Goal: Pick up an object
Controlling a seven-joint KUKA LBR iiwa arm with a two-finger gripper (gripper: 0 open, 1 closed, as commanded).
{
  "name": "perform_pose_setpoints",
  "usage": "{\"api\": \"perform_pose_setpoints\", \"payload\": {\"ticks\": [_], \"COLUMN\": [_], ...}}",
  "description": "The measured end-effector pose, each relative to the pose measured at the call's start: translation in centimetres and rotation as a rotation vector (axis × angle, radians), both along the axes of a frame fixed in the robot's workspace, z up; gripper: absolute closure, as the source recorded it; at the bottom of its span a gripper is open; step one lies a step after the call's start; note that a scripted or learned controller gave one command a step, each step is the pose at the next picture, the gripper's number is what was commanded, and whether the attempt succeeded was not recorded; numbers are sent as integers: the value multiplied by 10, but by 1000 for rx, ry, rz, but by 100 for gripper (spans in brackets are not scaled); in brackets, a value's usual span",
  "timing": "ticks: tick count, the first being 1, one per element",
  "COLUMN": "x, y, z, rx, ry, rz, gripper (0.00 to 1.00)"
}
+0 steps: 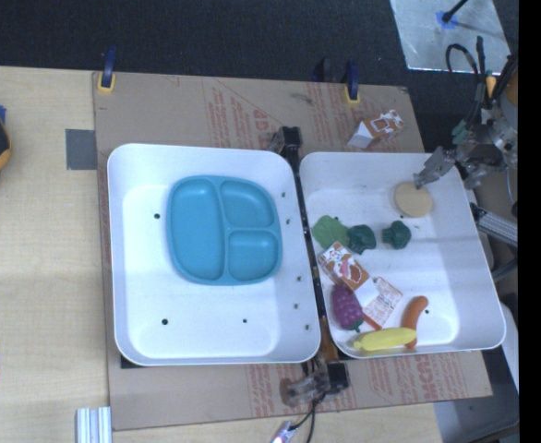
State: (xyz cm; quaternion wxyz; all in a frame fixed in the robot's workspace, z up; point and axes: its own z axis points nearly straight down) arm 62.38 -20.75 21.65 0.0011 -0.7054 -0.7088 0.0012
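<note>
The banana [387, 340] lies at the right bin's [464, 247] near edge, far from the tan disc [414, 199] below the hand [429, 175], whose grip I cannot tell; the disc looks light, stiff, best pinched across its rim.

A blue plastic divided plate [223, 229] is lying in the left white bin [127, 247]. The right white bin [469, 275] is holding a round tan disc [414, 200] near its far edge, two dark green toy vegetables [378, 236] mid-bin, and a yellow toy banana [386, 340] along the near edge.
</note>
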Motion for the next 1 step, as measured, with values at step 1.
{"api": "perform_pose_setpoints", "payload": {"ticks": [1], "x": [33], "y": [109], "z": [-27], "rx": [1], "ry": [1], "rz": [2], "gripper": [0]}}
